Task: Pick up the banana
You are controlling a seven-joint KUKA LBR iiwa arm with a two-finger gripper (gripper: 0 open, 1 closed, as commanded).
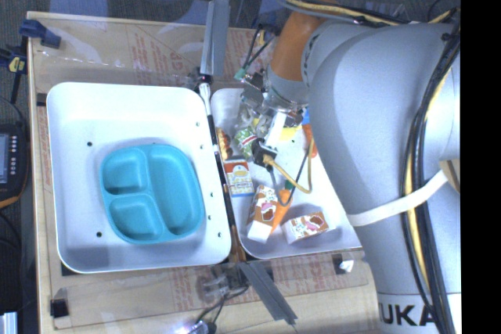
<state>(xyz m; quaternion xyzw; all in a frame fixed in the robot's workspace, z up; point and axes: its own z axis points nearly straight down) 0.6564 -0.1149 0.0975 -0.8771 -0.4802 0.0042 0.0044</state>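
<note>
My gripper [262, 120] is low over the back of the right bin [333, 203], among packed items. The grey arm with its orange band [291, 51] reaches in from the right and covers much of that bin. A pale yellow shape [291, 135], likely the banana, lies just right of the gripper, mostly hidden by the wrist. I cannot tell whether anything is between the fingers.
The right bin also holds a green-wrapped item [246, 139], a small carton [239, 177], an orange and white carton [264, 213] and a small box [306, 225]. In the left bin [70, 129] lies a blue divided tray [151, 192].
</note>
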